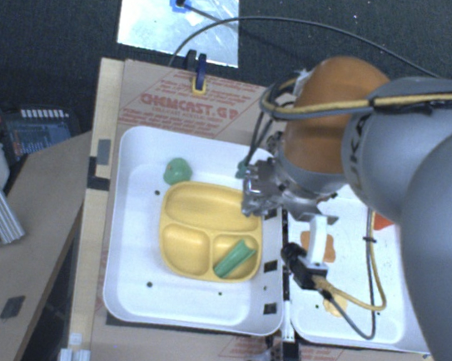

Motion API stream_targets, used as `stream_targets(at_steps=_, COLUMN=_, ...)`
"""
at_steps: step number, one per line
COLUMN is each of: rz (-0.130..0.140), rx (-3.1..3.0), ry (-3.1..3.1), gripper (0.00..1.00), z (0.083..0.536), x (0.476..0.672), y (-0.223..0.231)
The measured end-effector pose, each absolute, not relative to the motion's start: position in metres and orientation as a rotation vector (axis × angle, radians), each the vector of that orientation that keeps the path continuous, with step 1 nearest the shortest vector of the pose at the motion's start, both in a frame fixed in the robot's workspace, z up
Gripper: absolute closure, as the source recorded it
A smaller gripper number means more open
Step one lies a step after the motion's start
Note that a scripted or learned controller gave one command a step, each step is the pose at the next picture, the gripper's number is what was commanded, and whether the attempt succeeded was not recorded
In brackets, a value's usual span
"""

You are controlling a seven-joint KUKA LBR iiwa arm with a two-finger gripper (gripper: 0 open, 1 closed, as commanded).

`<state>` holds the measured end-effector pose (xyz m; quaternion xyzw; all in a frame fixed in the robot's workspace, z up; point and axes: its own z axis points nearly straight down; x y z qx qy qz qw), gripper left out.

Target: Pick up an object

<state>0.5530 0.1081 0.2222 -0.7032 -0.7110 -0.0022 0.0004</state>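
The arm (415, 153) is seen reaching in from 3 o'clock, w/ the gripper (255, 198) set low over the left bin (122, 286), near that bin's right wall. The gripper is placed at approx. the 2 o'clock corner of a yellow tray (196, 213), just over its rim; whether contact is made can't be told. The gripper's state (released or clenched) can't be told either, as the end is masked by the wrist body.

The yellow tray is laid flat at the ctr of the left bin and is split into 3 compartments: one wide at 12 o'clock, two smaller at 6. A long green piece (234, 258) is found in the smaller compartment at 5 o'clock, laid diagonally, its upper end aimed toward 1 o'clock, near the gripper but apart from it. A round green piece (178, 171) is seen on the bin floor at the tray's 11 o'clock, touching or just beside the rim.

In the right bin (355, 329), an orange item (323, 247) is partly covered by the arm. Both bins are carried on a printed cardboard sheet (187, 102).
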Motion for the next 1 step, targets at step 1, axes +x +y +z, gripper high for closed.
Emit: stream_targets(at_steps=1, rz=-0.003, rx=-2.217, ry=-2.226, gripper=0.00, z=0.2214, x=0.5533, y=0.1039)
